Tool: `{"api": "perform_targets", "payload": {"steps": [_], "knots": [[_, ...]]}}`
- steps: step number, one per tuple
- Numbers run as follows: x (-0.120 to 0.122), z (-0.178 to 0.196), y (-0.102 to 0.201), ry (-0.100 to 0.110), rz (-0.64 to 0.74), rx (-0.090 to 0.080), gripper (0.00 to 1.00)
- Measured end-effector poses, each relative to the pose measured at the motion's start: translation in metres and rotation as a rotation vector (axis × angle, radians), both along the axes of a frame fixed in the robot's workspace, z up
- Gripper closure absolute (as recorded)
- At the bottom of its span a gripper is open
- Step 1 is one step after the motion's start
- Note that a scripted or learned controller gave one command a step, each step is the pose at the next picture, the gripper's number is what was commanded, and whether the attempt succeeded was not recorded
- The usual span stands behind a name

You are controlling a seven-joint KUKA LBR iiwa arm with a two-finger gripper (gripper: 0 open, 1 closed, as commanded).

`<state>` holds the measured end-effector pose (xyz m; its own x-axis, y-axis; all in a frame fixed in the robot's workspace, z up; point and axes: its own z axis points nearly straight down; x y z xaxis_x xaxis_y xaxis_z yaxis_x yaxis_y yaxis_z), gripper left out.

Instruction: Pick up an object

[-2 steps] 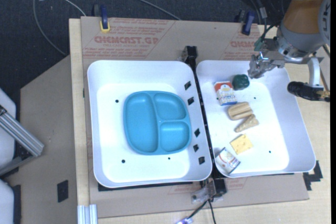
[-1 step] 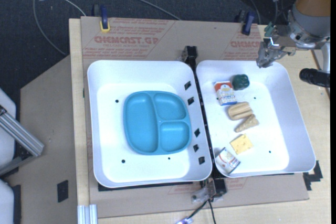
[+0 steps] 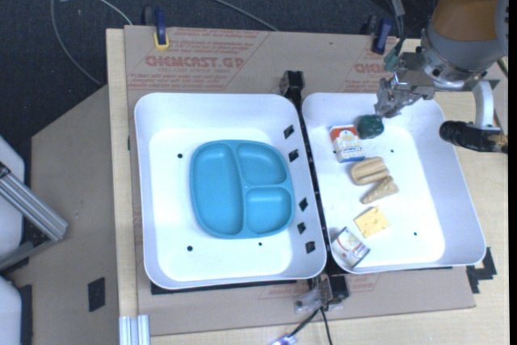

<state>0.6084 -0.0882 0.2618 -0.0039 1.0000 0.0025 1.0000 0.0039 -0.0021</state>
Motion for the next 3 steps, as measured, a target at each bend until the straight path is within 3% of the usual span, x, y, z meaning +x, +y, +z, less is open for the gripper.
{"api": "perform_targets", "payload": {"steps": [3], "knots": [[-0.049,-0.026,0.153,0.002,0.001,0.000,1.00]]}}
